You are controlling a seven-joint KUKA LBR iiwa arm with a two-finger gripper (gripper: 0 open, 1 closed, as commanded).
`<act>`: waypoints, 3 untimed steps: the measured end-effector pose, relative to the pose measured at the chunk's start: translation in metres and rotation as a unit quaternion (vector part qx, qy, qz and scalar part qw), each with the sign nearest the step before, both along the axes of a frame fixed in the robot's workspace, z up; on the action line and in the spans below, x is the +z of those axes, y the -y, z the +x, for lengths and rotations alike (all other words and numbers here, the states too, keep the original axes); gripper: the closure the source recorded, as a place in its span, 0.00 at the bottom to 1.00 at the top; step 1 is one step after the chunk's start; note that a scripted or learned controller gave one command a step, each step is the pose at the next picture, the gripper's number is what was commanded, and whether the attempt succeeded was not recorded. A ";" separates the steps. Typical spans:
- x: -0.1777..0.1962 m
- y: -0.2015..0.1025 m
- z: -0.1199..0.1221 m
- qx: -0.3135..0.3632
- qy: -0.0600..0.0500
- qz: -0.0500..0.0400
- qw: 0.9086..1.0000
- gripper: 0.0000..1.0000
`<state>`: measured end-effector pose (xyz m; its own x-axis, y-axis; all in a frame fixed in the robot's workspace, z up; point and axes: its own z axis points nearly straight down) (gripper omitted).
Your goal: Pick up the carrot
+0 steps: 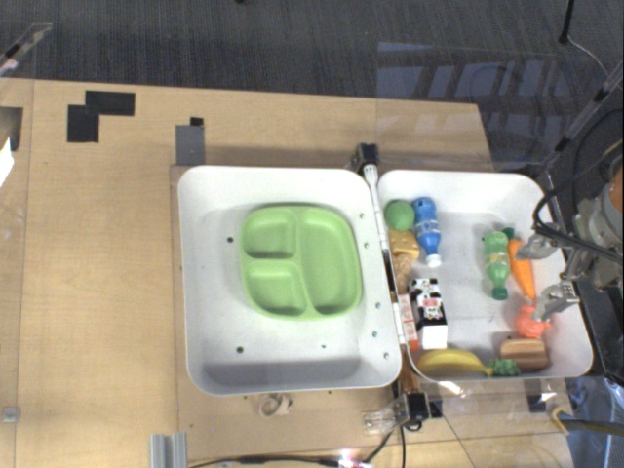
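The jaws of the grey arm hang at the right edge of the right bin, at about 3 o'clock of it. I cannot tell how the jaws stand, because they look small and blurred here. The carrot lies on the bin floor just beside them, toward 10 o'clock from the jaws, with its green top pointing to 12 o'clock. It is not lifted, and I cannot tell whether the jaws touch it.

Just below the jaws, at 7 o'clock, lies a small pink-orange toy, and under it a brown block. Left of the carrot lies a green bottle, nearly parallel to it. At 6 o'clock of the bin rests a banana with a small green piece at its right end. Along the left wall of this bin, from 12 o'clock down, are a green ball, a blue bottle, a tan snack and a black-and-white carton.

The left bin stands side by side with the right one on the wooden tabletop. It holds a light green divided plate with three compartments, near its centre
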<state>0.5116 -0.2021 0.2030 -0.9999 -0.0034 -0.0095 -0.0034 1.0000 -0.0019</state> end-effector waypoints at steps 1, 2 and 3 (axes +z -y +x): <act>-0.113 0.004 0.012 0.085 0.005 -0.003 0.996 0.00; -0.112 0.003 -0.004 -0.138 0.009 0.001 0.990 0.00; -0.112 0.003 -0.017 -0.258 0.007 0.003 0.966 0.00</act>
<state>0.4950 -0.2053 0.0906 -0.8680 0.4962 -0.0209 0.4961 0.8682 0.0064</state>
